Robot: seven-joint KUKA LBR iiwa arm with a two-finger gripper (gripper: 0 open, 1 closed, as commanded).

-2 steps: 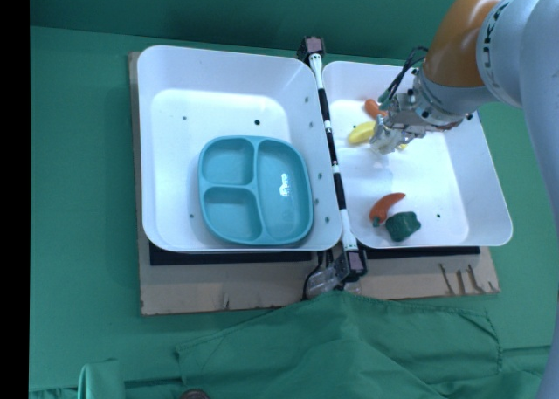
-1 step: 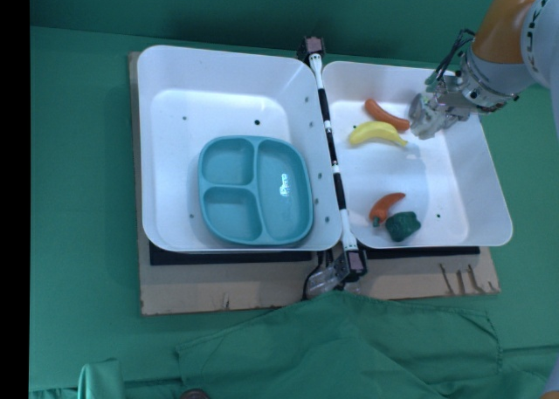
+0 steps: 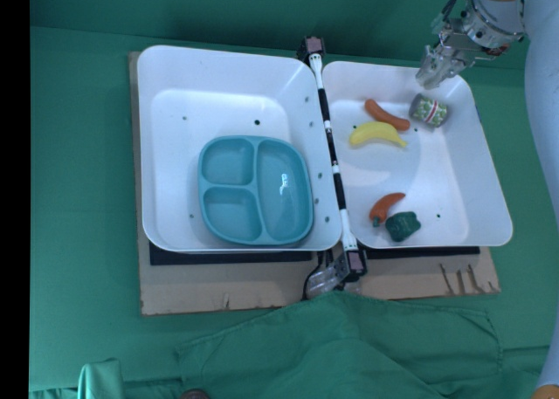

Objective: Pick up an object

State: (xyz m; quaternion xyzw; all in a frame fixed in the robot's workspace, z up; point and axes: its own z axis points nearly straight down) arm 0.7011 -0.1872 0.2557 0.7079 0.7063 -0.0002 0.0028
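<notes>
The grey metal two-finger gripper hovers over the far edge of the right white bin, its finger gap impossible to judge, holding nothing visible. Just below lies a small green-and-white can, with an orange sausage and yellow banana to its left.

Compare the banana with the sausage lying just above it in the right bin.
The banana is yellow; the sausage is orange-red. The banana is the longer and thicker of the two. The banana curves, with its tips pointing down toward the near side of the view, while the sausage runs nearly straight, slanting down to the right. Both lie flat on the floor of the right bin, close together near its far end.
</notes>
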